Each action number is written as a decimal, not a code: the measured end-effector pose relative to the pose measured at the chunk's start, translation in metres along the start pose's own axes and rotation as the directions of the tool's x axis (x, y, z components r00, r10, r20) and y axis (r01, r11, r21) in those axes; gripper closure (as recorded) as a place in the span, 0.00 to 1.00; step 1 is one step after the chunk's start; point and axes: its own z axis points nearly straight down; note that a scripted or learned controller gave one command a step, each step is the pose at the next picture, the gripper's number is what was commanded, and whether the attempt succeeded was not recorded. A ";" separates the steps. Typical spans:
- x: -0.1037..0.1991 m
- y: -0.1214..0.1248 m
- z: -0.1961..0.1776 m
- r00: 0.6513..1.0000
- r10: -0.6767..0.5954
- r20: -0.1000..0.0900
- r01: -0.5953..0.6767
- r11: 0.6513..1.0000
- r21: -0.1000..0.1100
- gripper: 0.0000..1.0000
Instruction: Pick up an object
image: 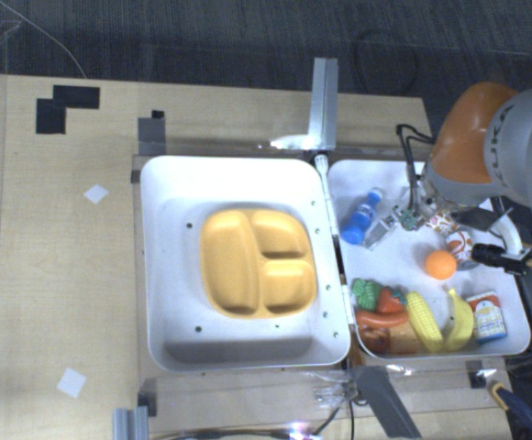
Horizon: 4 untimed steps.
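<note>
No writing can be read: the small carton [489, 318] in the right bin's near right corner has a red, white and blue printed face, but its lettering is too small to make out, and the blue bottle [360, 217] shows no legible label. The right bin [390, 173] holds the loose objects: the blue bottle lies tilted near its left wall, an orange ball [441, 264] sits toward the right, and along the near wall lie a green leafy piece [367, 292], a red-orange piece [382, 311], a yellow corn cob [423, 320] and a banana [459, 320], crowded together and touching. A small round white and red item [458, 242] lies just beside the ball. The grey arm [523, 149] with its orange band [468, 131] reaches in from the right, and the gripper [411, 216] hangs low over the bin's middle, just right of the bottle; how far the jaws stand apart cannot be told, and nothing is seen between them. The left bin [170, 200] holds a yellow divided tray [256, 261] with three compartments. Both bins rest on a pale wood-toned worktop [55, 273] marked with black squares and small white patches, with metal brackets at the bin edges. Beyond the worktop lies dark carpet [248, 16], with thin cables running across it.
</note>
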 end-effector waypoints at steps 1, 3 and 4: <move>-0.055 -0.071 -0.098 0.999 -0.052 0.008 0.052 0.999 -0.001 0.00; -0.074 -0.026 0.000 0.999 0.019 -0.036 -0.018 1.000 0.020 0.00; -0.062 -0.064 -0.078 0.999 0.054 0.003 -0.054 0.999 -0.002 0.00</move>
